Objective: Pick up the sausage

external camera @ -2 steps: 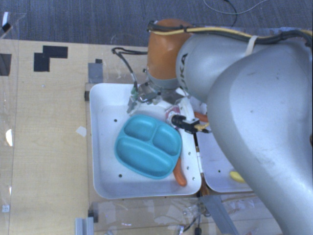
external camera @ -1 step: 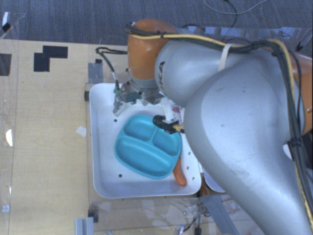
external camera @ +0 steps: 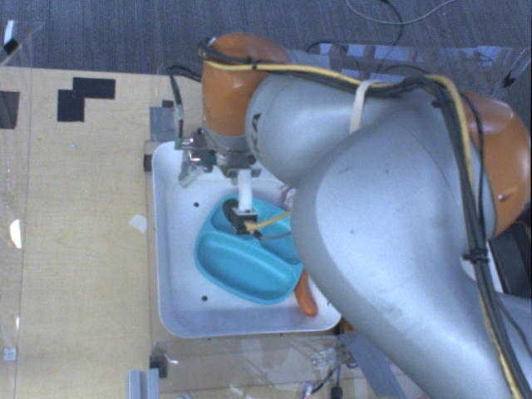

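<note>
Claw: my gripper (external camera: pixel 192 167) hangs over the upper left corner of the white bin (external camera: pixel 178 304), just below the orange band on my wrist. I cannot tell from this view whether it is spread or pressed together, and I see nothing held in it.
Sausage: the sausage (external camera: pixel 306 298) is orange and lies on the bin floor at the lower right, just beside the lower right edge of the blue dish (external camera: pixel 245 266). My own arm hides its upper end.
Gap: my claw and the sausage are well apart, at opposite corners of the bin, with the blue dish between them.
Done: nothing that I can point to; the sausage lies untouched.
Left: I judge the whole pick remains, meaning crossing toward the lower right, lowering beside the dish, closing and lifting.
</note>
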